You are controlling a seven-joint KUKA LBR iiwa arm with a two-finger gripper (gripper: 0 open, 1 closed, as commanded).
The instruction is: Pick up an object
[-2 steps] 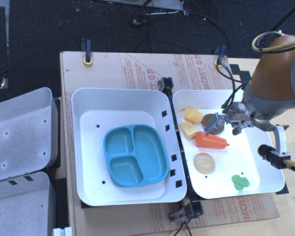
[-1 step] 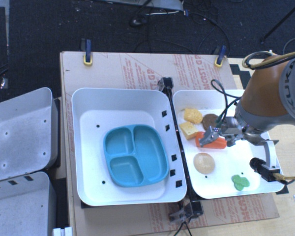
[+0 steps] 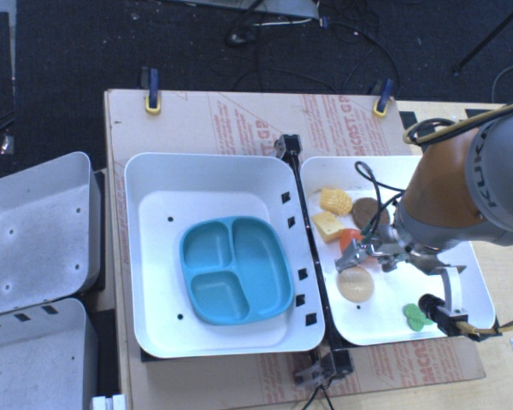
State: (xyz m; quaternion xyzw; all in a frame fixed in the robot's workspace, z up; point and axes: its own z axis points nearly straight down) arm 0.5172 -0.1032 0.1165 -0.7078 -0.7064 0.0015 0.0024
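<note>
Pincer [image 3: 364,253]: low in the right bin [image 3: 479,290], amid the toy food; whether wide or narrow, I cannot tell.
Contact: seems to hover just above the round tan piece [image 3: 356,286], at its 12 o'clock; nothing seen held.
Neighbours: red piece [image 3: 348,237] at the pincer's 10 o'clock, yellow pieces [image 3: 328,225] beyond it, green piece [image 3: 415,316] at 4 o'clock.
Handling: tan piece is likely light, stiff, smooth plastic; its rounded sides could slip, so grip across the middle.
Left bin [image 3: 145,229]: blue tray [image 3: 236,269].

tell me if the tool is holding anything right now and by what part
It cannot be told. The tool sits low in the right bin, just above the round tan piece and beside the red piece, but no item shows between its tips.
</note>
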